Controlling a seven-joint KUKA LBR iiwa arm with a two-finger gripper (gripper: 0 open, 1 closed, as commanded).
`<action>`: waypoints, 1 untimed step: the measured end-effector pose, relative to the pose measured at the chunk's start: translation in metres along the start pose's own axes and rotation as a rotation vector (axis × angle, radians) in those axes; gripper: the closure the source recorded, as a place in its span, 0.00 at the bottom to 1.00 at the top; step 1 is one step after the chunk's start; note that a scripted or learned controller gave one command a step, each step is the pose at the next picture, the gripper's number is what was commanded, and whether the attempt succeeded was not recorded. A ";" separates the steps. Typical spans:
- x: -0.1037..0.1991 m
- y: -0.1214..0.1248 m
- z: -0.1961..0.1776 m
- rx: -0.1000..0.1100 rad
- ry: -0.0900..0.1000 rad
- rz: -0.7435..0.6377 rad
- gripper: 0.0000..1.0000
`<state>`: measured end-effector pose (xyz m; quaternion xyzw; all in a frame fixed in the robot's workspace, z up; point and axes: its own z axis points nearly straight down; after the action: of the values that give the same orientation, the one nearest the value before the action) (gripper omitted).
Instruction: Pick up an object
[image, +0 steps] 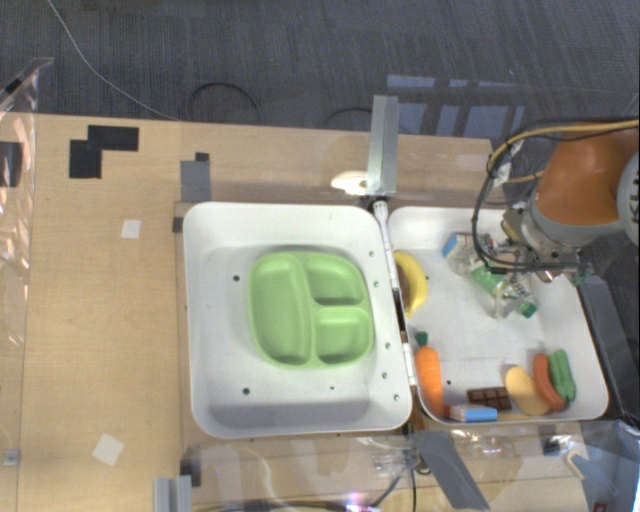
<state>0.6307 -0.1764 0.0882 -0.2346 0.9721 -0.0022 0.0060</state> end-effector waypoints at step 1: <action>0.014 0.050 -0.002 -0.001 -0.001 -0.154 0.00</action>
<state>0.5959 -0.1382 0.0896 -0.3087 0.9511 -0.0021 0.0065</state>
